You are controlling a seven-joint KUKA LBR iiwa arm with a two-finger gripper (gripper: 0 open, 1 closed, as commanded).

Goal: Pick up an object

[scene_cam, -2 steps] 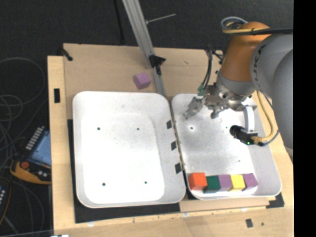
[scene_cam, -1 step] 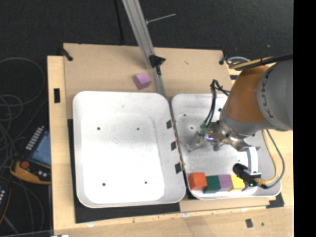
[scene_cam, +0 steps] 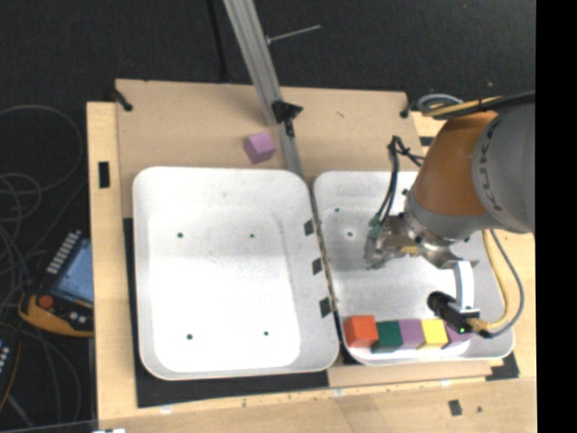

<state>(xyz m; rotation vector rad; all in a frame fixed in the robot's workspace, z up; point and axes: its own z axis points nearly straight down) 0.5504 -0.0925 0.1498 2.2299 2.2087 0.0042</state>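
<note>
Along the front wall of the right bin (scene_cam: pixel 347 201) stands a row of small blocks: an orange block (scene_cam: pixel 362 330), a green block (scene_cam: pixel 389 336), a purple block (scene_cam: pixel 411 333) and a yellow block (scene_cam: pixel 435 333). My gripper (scene_cam: pixel 377 249) hangs over the middle of this bin, well behind the row, under the orange wrist band. Nothing shows between its fingers, and their spacing is not readable from above. Another purple block (scene_cam: pixel 260 147) lies on the bench behind the left bin.
The left bin (scene_cam: pixel 180 197) sits beside the right one, joined by black clips. A slanted metal post (scene_cam: pixel 261 70) rises from the bench behind the bins. Cables and a handheld pendant (scene_cam: pixel 63 282) lie on the floor at the far left.
</note>
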